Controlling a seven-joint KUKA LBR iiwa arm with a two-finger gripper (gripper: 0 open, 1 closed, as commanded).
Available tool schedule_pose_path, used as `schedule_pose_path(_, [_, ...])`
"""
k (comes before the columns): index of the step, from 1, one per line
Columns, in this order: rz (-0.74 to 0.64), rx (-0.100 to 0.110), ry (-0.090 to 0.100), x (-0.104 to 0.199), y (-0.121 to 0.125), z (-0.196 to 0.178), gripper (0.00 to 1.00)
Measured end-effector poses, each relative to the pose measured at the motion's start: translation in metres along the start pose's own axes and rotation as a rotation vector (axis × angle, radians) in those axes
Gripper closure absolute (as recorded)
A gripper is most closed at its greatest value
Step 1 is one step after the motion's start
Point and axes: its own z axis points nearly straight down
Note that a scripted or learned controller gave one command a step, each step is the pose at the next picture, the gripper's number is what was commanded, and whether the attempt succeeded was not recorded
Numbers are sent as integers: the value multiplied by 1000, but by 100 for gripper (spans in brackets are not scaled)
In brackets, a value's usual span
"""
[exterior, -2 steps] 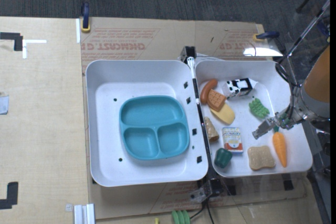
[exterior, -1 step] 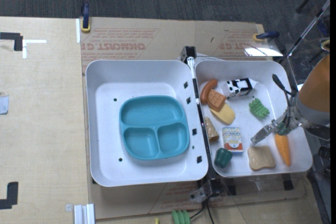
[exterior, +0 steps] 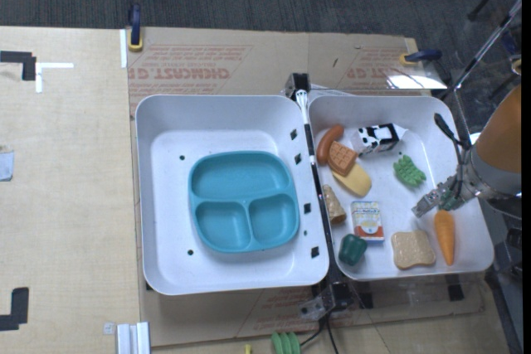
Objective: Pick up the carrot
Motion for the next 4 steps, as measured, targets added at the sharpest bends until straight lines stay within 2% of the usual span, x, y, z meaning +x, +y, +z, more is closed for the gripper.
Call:
schedule_pose_path(1, [-107, 4, -1, 33, 33, -44, 100])
schedule_pose_path(2, [-107, 4, -1, 33, 33, -44, 0])
schedule_pose_path(3, [-246, 3, -1, 11, -21, 8, 0])
schedule_pose_path(4, [-240, -2, -3, 10, -18, -2, 100])
